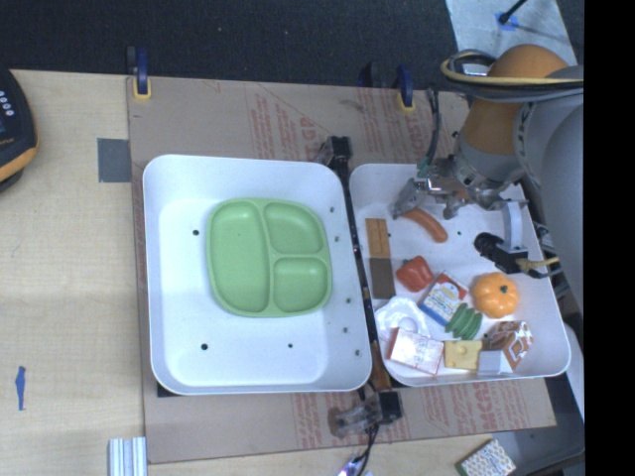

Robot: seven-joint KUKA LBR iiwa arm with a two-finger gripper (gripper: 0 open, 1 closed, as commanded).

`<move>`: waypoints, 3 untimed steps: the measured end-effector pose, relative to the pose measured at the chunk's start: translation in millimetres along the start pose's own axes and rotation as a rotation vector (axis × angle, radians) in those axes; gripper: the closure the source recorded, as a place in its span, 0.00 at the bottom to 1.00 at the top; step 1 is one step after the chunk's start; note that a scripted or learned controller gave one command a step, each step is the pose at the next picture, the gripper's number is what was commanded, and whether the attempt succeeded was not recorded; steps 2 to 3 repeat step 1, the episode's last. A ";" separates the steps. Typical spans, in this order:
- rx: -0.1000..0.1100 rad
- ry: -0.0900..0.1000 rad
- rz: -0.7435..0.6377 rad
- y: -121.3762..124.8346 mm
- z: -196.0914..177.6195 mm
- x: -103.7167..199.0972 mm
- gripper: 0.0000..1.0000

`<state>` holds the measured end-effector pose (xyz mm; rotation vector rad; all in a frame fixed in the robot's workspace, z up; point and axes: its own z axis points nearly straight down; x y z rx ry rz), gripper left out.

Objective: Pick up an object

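**Pincer low over the far end of the right bin**

Pale wood bench [69, 296] fills the lower part of the camera view, with dark floor beyond its far edge and a brown cardboard sheet [248, 107] clipped flat under two shallow white bins. On the left stands the left bin [174, 266], which holds a green divided plate [268, 256] lying flat near its middle. Just beside it is the right bin [377, 181], crowded with small toy foods.

From the right edge the grey arm [556, 157] comes in, its orange band [521, 62] high in the view above the wrist. Below the band the wrist bends down and toward the left, carrying the pincer [429, 191] to the far end of the right bin. Whether its fingers are apart or together cannot be told; the metal parts blur against the white floor.

An orange-red sausage [429, 226] lies slantwise just below the pincer, very near it, though contact cannot be judged. Nearer the camera sit a red pepper [415, 271], a small juice carton [442, 298], a green vegetable [462, 320] and an orange pumpkin [494, 294]. A brown wooden block [377, 238] lies along the bin's left side. At the near end are a white packet [415, 350], a yellow cheese piece [460, 354] and a small brown-and-white box [506, 343].
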<state>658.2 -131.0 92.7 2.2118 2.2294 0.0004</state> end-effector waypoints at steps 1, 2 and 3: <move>0.004 -0.001 0.000 -1.6 -10.7 -2.6 1.00; 0.004 -0.001 0.000 -1.6 -10.7 -2.6 1.00; 0.004 -0.001 0.000 -1.6 -10.7 -2.6 1.00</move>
